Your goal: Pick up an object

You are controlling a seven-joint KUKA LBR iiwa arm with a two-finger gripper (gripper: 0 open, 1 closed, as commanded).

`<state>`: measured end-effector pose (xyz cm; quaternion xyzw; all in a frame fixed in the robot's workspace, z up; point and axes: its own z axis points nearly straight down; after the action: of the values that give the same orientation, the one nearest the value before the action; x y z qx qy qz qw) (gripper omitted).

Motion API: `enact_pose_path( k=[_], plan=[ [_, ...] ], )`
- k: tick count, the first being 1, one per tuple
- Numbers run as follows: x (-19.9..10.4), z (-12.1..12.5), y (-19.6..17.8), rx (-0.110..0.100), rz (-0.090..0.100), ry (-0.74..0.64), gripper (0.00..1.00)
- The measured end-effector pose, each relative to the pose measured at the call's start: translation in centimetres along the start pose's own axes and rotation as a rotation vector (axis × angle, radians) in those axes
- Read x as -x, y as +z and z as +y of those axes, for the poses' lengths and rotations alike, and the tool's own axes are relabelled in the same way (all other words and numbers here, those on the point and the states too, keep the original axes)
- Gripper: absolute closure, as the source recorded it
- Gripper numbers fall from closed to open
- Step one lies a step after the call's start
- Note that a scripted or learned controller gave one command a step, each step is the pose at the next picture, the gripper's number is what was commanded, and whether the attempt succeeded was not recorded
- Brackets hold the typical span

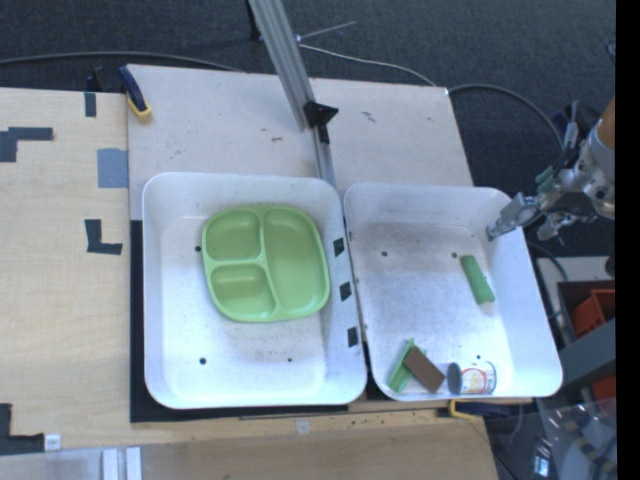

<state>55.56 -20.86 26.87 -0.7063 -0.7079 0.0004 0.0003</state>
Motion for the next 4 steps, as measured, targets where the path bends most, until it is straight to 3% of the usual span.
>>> enact_pose_path(
  k=[1, 4],
  plan=[
    [0.0, 0.0, 0.0, 0.0, 0.0, 0.0, 0.0],
    [-0.1, 0.2, 17.4, -0.007, 0.001, 0.001, 0.0]
  ],
)
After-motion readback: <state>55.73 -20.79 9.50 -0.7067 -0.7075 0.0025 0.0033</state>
